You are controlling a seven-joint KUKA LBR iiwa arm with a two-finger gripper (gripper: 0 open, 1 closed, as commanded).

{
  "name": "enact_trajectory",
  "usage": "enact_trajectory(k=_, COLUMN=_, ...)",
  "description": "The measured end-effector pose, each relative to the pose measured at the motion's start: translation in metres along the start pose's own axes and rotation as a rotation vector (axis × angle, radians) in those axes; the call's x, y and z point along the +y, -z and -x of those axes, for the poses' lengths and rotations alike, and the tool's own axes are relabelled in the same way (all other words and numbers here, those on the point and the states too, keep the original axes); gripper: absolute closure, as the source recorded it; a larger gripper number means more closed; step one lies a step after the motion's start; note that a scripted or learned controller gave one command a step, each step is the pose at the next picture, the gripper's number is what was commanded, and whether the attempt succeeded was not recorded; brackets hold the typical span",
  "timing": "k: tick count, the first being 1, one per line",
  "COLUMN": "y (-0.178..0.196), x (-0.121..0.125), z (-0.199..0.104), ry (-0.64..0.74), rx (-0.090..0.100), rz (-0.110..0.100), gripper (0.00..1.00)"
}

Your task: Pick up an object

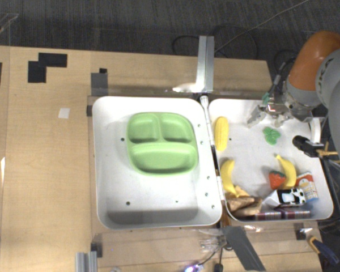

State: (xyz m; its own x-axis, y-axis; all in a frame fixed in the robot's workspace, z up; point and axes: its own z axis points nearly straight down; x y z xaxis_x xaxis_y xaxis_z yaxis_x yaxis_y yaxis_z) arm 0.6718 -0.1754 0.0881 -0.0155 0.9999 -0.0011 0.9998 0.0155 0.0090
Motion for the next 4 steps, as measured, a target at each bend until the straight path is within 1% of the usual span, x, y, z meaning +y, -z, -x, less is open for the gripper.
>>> enact_trajectory(k=1, y=0.000, x=-0.049, z=0.028, ry=-0.024, rx=0.000, rz=-0.001, gripper=0.00)
enact_trajectory(k=2, y=0.014, x=-0.045, z=0.027, ry=-0.023, rx=0.001, rz=0.009, gripper=1.00)
enact_trajectory(k=3, y=0.117, x=-0.047, z=-0.071, ry=-0.159, rx=0.001, rz=-0.002, gripper=1.00)
enact_trajectory(k=4, y=0.122, x=-0.045, z=-0.133, ry=-0.076, rx=0.001, rz=-0.004, gripper=1.00)
